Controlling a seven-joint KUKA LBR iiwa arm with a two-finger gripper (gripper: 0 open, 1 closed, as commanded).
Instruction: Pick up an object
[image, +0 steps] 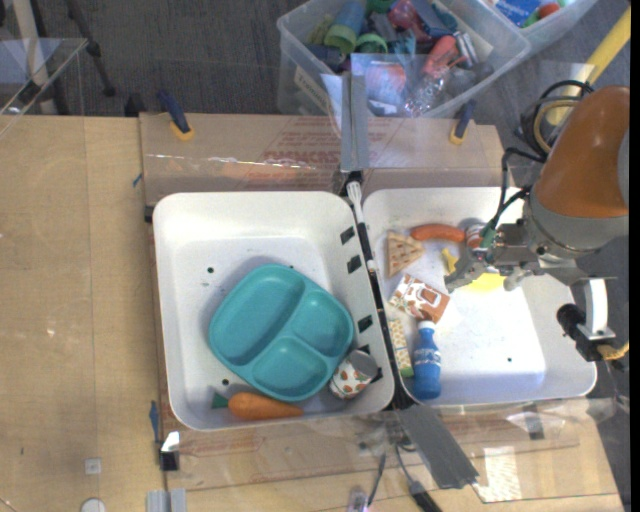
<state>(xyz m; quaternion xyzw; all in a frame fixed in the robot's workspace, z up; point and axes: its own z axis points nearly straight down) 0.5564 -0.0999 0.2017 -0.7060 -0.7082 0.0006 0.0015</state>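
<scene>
The gripper (478, 262) hangs low in the right bin (520, 360), in the right middle of the frame, just above a yellow thing (487, 283). How far it is open cannot be told, and nothing shows in its grip. The yellow thing looks small, light and a bit slippery, so it should be pinched across its middle. A toy sausage (437, 233) lies near, and a blue bottle (427, 362) lies lower down.

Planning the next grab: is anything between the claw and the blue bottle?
Nothing visible. The claw hovers in the right bin; the blue bottle lies below-left across bare floor, the brown packet just beside that path.
</scene>
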